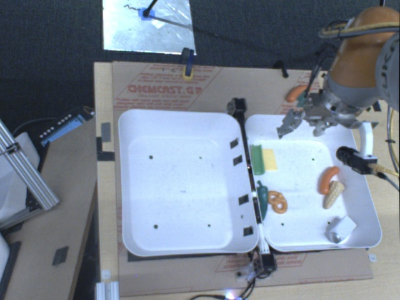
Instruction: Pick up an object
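Note:
The right bin [312, 242] holds several small things: a yellow block [269, 160] beside a green strip [255, 159], a green pepper [262, 199], an orange pretzel [278, 202], an orange sausage [327, 179], a tan bread piece [334, 194] and a grey-white piece [340, 229]. My gripper [306, 125] hangs over the bin's far edge, above and behind the yellow block. Its fingers [288, 124] are spread open with nothing between them.
The left bin [181, 180] lies beside the right one, with black clips [238, 144] along the shared wall. An orange item [295, 94] lies on the cardboard behind the right bin. A black cylinder with a cable [355, 159] sticks out over the bin's right side.

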`<state>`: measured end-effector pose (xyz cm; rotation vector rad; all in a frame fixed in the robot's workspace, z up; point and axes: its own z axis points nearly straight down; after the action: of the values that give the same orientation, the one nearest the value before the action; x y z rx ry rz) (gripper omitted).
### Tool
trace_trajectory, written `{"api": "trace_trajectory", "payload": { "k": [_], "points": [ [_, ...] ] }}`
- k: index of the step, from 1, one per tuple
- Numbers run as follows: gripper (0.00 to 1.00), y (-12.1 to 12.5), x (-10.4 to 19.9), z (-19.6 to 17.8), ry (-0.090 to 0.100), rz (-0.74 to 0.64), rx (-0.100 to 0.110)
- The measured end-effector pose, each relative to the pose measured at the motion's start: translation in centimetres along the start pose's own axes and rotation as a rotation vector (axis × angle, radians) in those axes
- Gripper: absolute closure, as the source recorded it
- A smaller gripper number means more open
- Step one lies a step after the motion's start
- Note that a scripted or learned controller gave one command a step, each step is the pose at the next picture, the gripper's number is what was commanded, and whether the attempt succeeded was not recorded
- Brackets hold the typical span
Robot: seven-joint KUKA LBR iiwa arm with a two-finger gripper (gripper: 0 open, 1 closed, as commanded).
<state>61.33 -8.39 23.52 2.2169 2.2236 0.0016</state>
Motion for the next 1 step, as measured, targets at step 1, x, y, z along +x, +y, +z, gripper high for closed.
{"api": "trace_trajectory", "payload": {
  "k": [1],
  "points": [
    [1.00, 0.10, 0.03, -1.14, 0.000, -0.003, -0.004]
  ]
}}
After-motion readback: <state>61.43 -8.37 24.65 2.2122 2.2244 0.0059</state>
